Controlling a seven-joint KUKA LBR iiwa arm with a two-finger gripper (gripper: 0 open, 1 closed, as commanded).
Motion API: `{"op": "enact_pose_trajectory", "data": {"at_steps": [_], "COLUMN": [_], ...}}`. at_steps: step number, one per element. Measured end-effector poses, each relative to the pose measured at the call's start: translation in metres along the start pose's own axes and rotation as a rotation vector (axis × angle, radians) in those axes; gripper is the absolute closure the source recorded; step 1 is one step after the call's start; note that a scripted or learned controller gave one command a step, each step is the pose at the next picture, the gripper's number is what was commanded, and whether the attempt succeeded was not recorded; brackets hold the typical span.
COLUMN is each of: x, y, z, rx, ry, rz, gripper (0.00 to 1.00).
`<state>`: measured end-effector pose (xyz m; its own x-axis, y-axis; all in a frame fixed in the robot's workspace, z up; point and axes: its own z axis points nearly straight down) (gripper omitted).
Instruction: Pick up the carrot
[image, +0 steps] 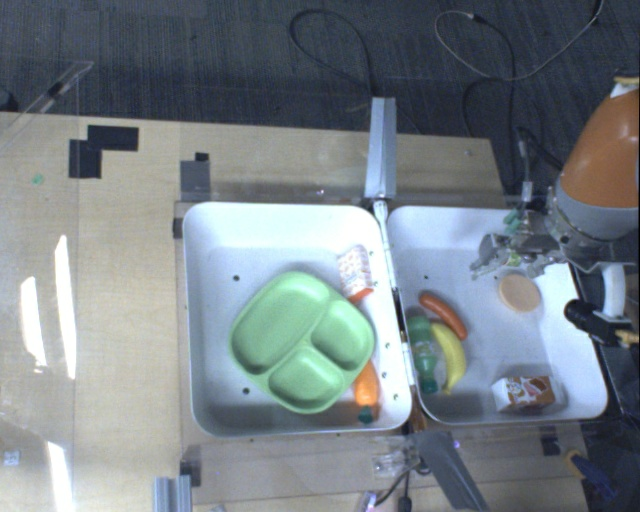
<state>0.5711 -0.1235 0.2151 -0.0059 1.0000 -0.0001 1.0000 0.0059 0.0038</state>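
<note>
Worktop (120, 330): pale wood, bearing two shallow white bins side by side.
Left bin (215, 270): holds the green plate, a small packet and the carrot.
Right bin (570, 385): holds the sausage, banana, a green item, a round tan disc and a small carton.
Arm (605, 160): grey with an orange band, over the right bin's far right corner, well apart from the carrot.
Green plate (300, 340): sectioned, centre of the left bin; its near right edge is just beside the carrot.
Pincer (515, 250): above the right bin near the tan disc (519, 293); nothing between its fingers, and I cannot tell whether they are apart or together.
Carrot (367, 385): orange with a green tip, in the left bin's near right corner, wedged between plate and bin wall.
Step in hand: judged as the approach, not yet begun.
Doing it well: cross the divider, descend straight down, fingers aligned across the carrot's narrow width, along the gap, so neither the plate rim nor the wall blocks them.
</note>
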Motion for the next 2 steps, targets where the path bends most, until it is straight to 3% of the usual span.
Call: {"op": "enact_pose_trajectory", "data": {"at_steps": [1,2], "x": [0.052,0.048], "y": [-0.023,-0.067], "z": [0.030,-0.004], "rx": [-0.001,0.000], "ry": [0.000,0.001], "rz": [-0.133,-0.017], "gripper": [0.00,0.00]}}
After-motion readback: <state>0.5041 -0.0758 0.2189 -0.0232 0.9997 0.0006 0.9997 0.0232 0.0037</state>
